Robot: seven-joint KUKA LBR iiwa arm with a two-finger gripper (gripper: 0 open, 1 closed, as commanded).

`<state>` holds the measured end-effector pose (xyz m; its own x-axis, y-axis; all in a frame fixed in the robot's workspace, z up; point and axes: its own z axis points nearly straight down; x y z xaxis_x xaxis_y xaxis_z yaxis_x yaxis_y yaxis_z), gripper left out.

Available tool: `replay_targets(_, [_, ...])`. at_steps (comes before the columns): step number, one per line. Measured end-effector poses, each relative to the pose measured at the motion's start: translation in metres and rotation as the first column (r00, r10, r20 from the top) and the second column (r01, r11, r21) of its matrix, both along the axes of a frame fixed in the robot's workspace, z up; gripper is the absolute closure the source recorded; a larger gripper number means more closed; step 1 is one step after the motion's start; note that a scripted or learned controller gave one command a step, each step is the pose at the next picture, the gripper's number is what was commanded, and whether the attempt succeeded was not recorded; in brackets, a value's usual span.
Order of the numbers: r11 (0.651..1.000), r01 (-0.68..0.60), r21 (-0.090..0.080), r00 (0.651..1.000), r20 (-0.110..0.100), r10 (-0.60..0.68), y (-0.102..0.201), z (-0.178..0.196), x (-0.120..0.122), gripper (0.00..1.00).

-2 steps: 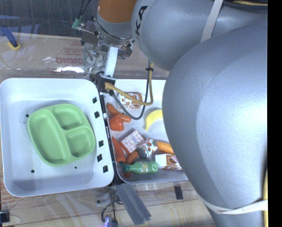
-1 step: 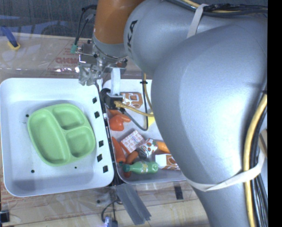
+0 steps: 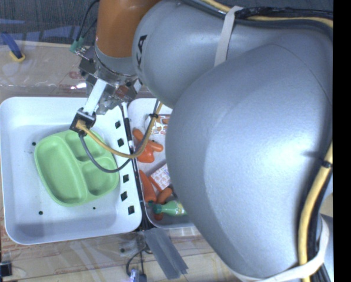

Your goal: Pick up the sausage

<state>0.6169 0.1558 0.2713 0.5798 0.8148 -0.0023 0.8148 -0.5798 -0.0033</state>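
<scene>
Sausage (image 3: 150, 150), taken as the orange-red glossy piece, lies in view-right bin (image 3: 163, 222) beside centre wall, long axis approx. across view, partly hidden by arm. Gripper (image 3: 112, 97) hangs over far end of that wall; target sits near, toward bench front and slightly right. Claw open/closed: cannot tell.

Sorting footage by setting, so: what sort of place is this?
Probably a robotics lab test bench: a grey industrial arm hangs over a left white bin holding a green divided tray and a right white bin of small orange food-like pieces.
</scene>
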Motion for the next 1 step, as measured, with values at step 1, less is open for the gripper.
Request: replay_targets(1, [0.994, 0.110, -0.002, 0.994, -0.003, -0.110, 0.0525, -0.0681, -0.0553, 1.00])
